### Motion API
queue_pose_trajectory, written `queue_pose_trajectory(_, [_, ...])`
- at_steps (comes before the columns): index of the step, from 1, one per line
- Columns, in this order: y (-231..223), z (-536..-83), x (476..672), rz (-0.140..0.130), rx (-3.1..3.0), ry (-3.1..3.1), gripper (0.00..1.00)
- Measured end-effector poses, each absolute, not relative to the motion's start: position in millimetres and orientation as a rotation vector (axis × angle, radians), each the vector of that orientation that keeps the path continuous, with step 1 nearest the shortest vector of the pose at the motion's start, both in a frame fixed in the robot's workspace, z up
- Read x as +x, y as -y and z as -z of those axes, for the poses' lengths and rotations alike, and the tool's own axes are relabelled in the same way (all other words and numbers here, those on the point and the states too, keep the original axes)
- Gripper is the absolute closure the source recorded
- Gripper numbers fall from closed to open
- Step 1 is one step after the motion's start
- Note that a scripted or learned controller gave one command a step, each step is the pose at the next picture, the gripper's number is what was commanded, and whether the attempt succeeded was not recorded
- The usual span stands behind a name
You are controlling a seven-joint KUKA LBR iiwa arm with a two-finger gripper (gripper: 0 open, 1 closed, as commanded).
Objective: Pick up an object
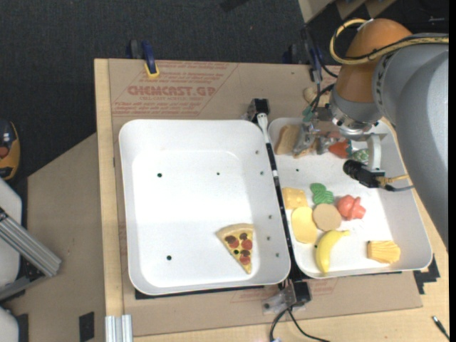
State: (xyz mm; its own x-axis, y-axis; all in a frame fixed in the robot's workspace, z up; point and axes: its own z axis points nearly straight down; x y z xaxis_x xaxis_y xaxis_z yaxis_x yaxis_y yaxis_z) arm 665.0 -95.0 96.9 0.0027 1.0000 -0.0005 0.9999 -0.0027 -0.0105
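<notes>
Looking across from the near edge of the surface, I see two shallow white bins side by side, touching along their long walls. The left bin has a pizza slice lying flat in its near right corner. Its tip points toward me and it sits close to the wall beside the other bin.

The right bin is crowded. Nearest me is a banana, lying at a slant by the near wall. An orange wedge sits to its right, apart from it, near the bin's near right corner. Just behind the banana are a yellow disc and a tan disc, pressed against each other. A pink piece touches the tan disc on its right. A green piece comes just behind the discs, with a yellow square beside it against the dividing wall.

Further back there is bare floor, then a bread slice in the far left corner. The hand is low over that far end, just right of the bread slice, with a small red piece just beside it on the other side. I cannot tell how far open the hand is, nor whether it has hold of anything. The arm comes in from the right.
</notes>
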Motion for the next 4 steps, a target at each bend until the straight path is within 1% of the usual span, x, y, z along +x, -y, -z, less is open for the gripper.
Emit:
queue_pose_trajectory(1, [11.6,-190.7,668.0,0.011,-2.218,2.232,1.0])
queue_pose_trajectory(2, [-62.4,-334.9,668.1,0.024,-2.218,2.239,1.0])
queue_pose_trajectory(3, [46.0,-318.7,666.1,-0.004,-2.228,2.215,1.0])
queue_pose_trajectory(4, [177.7,-325.3,666.0,0.0,-2.237,2.217,1.0])
